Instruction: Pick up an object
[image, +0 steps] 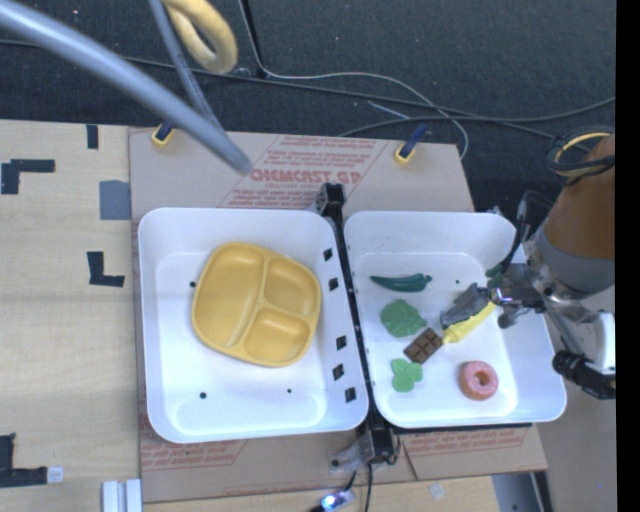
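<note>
Camera view: the arm (580, 215) is reaching in from the right over the right bin (530, 400), and the gripper (468, 306) is sitting low at that bin's middle right. A yellow object (470, 324), long and narrow, is lying at the fingertips, its long axis running from lower left to upper right. Whether the fingers are clamping it, or merely standing over it, cannot be told from this angle.

Lying to the gripper's left, near but apart, are a brown chocolate piece (423, 346), a green leafy item (402, 318), a dark green pepper (402, 282) and a small green piece (406, 375). A pink doughnut (479, 380) is lying just below the gripper.

The left bin (160, 300) is holding a yellow divided plate (257, 303).

Red print on the cardboard sheet (300, 165) under the bins is reading roughly "CHEMCAST GP"; the smaller lines are illegible.
</note>
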